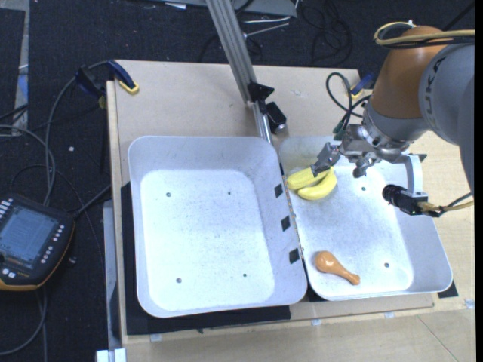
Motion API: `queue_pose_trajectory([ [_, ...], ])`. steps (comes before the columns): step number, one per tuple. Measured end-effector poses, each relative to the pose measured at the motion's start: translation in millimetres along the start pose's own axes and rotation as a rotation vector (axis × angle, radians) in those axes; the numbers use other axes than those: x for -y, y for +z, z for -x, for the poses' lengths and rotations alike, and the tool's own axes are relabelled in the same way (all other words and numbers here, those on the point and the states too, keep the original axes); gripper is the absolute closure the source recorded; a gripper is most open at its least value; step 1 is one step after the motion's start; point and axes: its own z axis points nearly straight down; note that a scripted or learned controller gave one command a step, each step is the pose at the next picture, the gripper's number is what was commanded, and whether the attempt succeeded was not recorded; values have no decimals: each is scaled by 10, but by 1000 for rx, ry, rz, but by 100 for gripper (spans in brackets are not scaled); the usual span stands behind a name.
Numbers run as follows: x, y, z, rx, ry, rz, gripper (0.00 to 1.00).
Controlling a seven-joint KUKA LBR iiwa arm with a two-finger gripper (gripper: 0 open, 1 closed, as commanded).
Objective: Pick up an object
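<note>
Yellow banana [311, 184] lies in right bin [423, 262], upper left part, close to divider wall. Gripper [326, 162] sits directly over banana's upper end, one dark finger touching or nearly touching peel; jaws' spacing cannot tell. Grasp not confirmed. Likely target since nearest reach. Orange drumstick-shaped toy [336, 267] well apart, near front edge. Left bin [143, 157] beside.

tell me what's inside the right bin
Inside the right bin: a yellow banana near its far left corner, and an orange drumstick-shaped toy near the front. The arm covers part of its far end.
</note>
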Motion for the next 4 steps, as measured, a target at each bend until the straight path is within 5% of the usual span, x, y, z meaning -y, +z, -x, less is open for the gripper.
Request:
queue_pose_trajectory([
  [2,53,849,-75,0,-1,3,0],
  [3,46,733,-72,1,0,5,100],
  [4,50,107,-58,1,-1,10,100],
])
